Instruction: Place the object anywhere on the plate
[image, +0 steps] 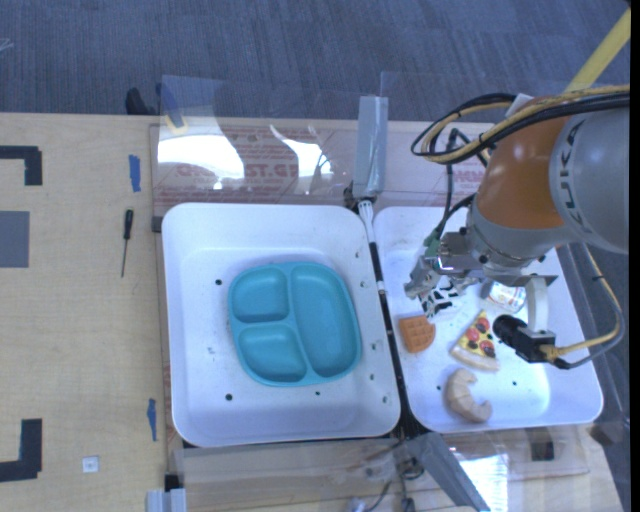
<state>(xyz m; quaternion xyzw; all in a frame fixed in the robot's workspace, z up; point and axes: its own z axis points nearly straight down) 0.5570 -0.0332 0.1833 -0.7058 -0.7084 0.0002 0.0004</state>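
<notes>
The counter (70, 330) is carrying two shallow white bins side by side, so that things in one bin can be carried over to the other. The left bin (190, 300) is holding the plate (295, 322), a turquoise one with three compartments, lying flat near the bin's middle; it is waiting there as the place of delivery.

The arm (545, 180) is reaching in from three o'clock and is bending down over the right bin (575, 390), because the objects to pick are lying there. The gripper (430, 285) is hanging low at about nine o'clock of this bin, just above a small black-and-white object (440, 300). Whether the fingers are apart or together, one cannot tell, and it is also not clear if this object is between them.

The other things are lying loose on the bin floor: a beige croissant-like piece (467, 394) at six o'clock, a pizza slice (479, 342) near the middle, an orange piece (416, 333) at about eight o'clock. Probably the black-and-white object is the task's thing, and it is not yet on the plate.
</notes>
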